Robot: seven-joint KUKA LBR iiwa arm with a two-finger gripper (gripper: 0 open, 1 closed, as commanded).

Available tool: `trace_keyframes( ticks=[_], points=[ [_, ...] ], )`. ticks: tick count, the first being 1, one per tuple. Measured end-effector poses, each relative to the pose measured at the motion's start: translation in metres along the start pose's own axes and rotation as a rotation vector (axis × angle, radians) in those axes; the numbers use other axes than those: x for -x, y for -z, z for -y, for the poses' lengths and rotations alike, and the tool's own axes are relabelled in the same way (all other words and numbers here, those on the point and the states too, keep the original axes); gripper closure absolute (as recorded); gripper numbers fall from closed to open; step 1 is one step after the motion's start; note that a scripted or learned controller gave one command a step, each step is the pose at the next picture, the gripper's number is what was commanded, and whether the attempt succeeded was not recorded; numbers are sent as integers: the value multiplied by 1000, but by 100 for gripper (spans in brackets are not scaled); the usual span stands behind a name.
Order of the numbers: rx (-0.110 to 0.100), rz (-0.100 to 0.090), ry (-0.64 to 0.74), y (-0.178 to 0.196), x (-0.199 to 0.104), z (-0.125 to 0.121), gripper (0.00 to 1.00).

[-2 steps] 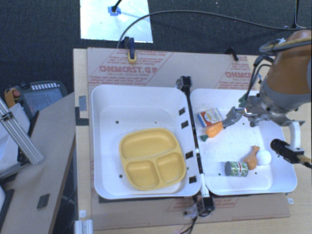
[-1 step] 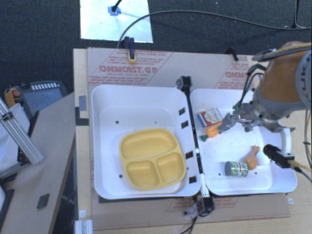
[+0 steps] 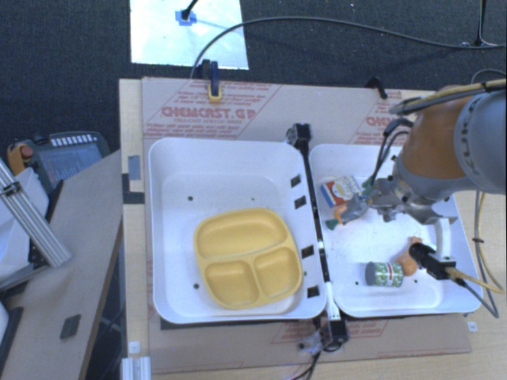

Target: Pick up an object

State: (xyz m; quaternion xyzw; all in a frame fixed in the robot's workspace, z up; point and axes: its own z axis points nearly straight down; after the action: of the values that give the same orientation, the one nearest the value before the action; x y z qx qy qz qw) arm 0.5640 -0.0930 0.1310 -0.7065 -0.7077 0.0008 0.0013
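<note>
Over the right white bin [image 3: 352, 252], the grey arm [image 3: 444, 145] reaches in from the right. Its fingers [image 3: 351, 210] sit low at the near edge of a white packet with red and blue print [image 3: 341, 187]; whether they are wide, narrow or gripping anything cannot be told. Toward the front of that bin a small green-labelled can [image 3: 384, 274] lies on its side, just beside a small orange object [image 3: 410, 264]. The left bin [image 3: 182, 180] holds a yellow divided tray [image 3: 247, 256]. Both bins rest on a cardboard-covered surface [image 3: 238, 109].
</note>
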Motion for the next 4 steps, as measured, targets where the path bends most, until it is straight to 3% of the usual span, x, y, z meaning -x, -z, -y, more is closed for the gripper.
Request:
trace_keyframes(
  ticks=[1,2,3,4],
  points=[
    [6,2,0,14,1,-1,100],
    [10,2,-2,73,7,4,100],
    [8,2,2,104,8,3,100],
    [6,-1,8,112,-48,-1,100]
  ],
)
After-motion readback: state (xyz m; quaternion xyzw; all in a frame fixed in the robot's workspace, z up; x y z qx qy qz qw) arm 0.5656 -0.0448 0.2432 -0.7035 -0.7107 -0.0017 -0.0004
